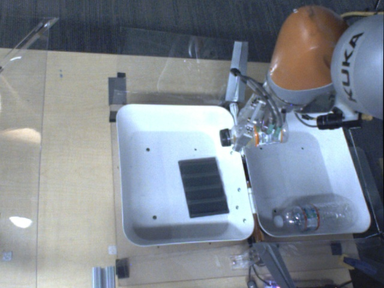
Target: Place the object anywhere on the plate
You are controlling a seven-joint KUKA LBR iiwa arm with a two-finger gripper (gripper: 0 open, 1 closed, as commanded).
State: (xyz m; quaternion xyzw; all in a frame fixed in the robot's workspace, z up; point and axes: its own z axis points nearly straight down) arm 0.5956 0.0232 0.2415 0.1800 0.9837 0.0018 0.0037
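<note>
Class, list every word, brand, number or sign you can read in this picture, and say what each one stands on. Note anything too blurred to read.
"KUKA": black letters running up the grey arm, at the upper right of the view.
The clear plastic bottle in the right bin bears a label band, too blurred to read.
The dark ridged plate in the left bin carries no writing.

The wooden bench (60, 161) carries two white bins — left (135, 161) and right (354, 179) — side by side.

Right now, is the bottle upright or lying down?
Lying down: the clear bottle rests on its side along the near wall of the right bin.
</note>
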